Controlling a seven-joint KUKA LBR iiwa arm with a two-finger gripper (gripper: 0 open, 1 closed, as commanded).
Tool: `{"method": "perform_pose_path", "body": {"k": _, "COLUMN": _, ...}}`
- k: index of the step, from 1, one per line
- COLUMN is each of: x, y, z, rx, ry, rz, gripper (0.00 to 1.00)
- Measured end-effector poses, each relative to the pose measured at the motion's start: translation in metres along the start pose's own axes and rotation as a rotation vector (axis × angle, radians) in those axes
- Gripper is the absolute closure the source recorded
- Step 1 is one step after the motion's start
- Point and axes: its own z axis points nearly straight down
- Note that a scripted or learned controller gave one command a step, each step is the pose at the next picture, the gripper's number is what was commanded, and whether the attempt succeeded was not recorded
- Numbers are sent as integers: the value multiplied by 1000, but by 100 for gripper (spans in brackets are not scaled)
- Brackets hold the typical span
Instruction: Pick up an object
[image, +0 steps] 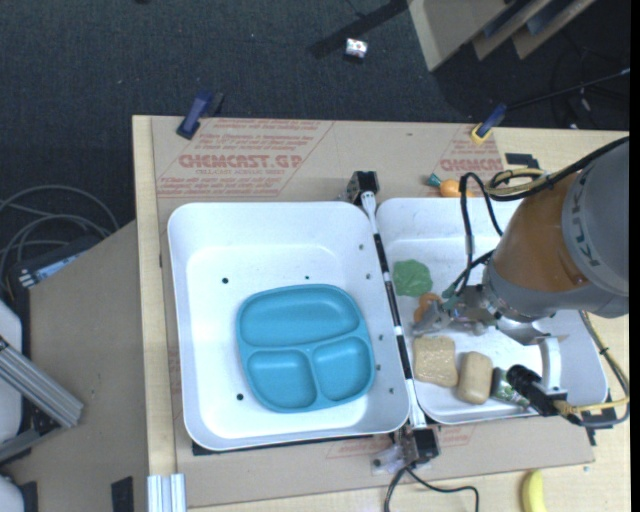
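From the camera view, the arm (560, 245) reaches in from 3 o'clock over the right bin (590, 375), and its gripper (443, 312) sits low near the bin's left wall. Whether it is spread or pinching anything I cannot tell; the wrist hides it. Candidate objects crowd around it: a green piece (411, 276) at 11 o'clock of the gripper, a small orange bit (428, 297) just beside it, a tan block (435, 359) at 6 o'clock and a beige lump (475, 377) at 5 o'clock, the two touching. The left bin (195, 300) holds a blue tray (303, 345). The risk, I judge, is crowding: closing here could nudge neighbours aside, catch two at once, or jam against the wall and come up with nothing.
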Motion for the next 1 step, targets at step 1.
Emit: {"method": "perform_pose_path", "body": {"k": 1, "x": -33, "y": -35, "z": 0, "rx": 3, "ry": -1, "rz": 1, "gripper": 0}}
